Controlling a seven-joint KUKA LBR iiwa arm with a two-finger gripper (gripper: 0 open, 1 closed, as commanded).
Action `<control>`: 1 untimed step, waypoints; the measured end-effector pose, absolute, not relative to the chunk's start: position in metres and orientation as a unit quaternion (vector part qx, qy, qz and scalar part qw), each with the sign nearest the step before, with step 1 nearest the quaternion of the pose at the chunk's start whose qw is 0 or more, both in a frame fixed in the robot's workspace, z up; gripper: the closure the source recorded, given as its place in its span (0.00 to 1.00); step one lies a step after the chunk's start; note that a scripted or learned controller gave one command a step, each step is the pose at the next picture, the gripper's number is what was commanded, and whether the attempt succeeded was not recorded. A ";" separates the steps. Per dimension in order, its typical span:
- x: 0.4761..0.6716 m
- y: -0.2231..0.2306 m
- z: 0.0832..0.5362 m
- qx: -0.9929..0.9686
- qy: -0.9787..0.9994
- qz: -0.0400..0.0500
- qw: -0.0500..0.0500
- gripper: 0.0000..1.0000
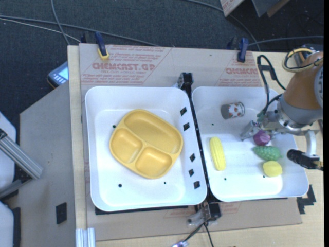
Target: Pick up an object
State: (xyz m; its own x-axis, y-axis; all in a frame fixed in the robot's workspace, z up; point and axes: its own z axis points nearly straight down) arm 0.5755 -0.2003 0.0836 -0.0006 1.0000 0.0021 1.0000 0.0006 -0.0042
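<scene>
In the right bin [241, 187], my gripper [260, 130] hangs low, right over a small purple object [262, 137] that peeks out beneath it. Just in front of that lie a green bumpy object [267, 152] and a yellow lemon-like piece [272, 169]. A yellow corn cob [218, 153] lies toward the bin's left side. A small tin can [233, 110] lies on its side near the back. The arm with its orange band [302, 91] comes in from the right.
The left bin [97, 153] holds a yellow divided plate [146, 143]. A black divider with clips runs between the bins [191, 138]. Cables trail over the bench at the back right [267, 71].
</scene>
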 end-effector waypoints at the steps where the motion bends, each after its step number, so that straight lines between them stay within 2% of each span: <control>1: 0.577 -0.200 0.096 -0.707 -0.708 -0.001 0.000 1.00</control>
State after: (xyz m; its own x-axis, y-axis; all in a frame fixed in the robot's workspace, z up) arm 0.5769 -0.2005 0.0965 -0.0013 1.0000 0.0012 1.0000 0.0013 0.0004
